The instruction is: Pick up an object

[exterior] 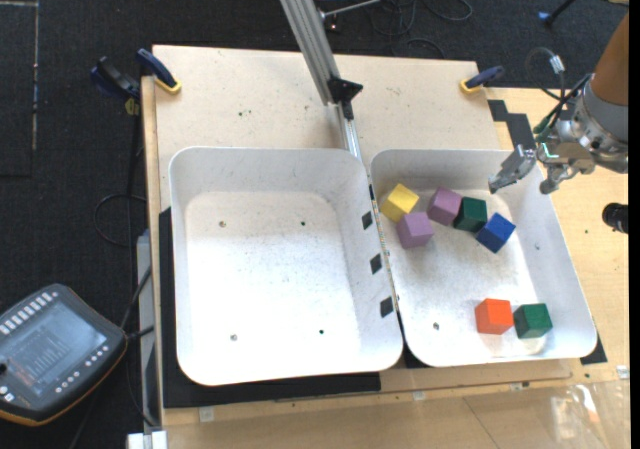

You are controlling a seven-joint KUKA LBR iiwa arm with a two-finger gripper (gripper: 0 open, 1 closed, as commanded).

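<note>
The pincer hangs over the upper right rim of the right bin, fingers spread wide with nothing between them. The nearest candidates lie to its lower left in the camera view: a blue cube and, touching it, a dark green cube. The blue cube is nearest the pincer and sits turned diagonally to the bin wall. It is a small solid block, saturated blue, with sharp edges and no long axis. Further left sit two purple cubes and a yellow cube. An orange cube and a second green cube rest near the bin's front rim, well apart from the pincer.
</note>
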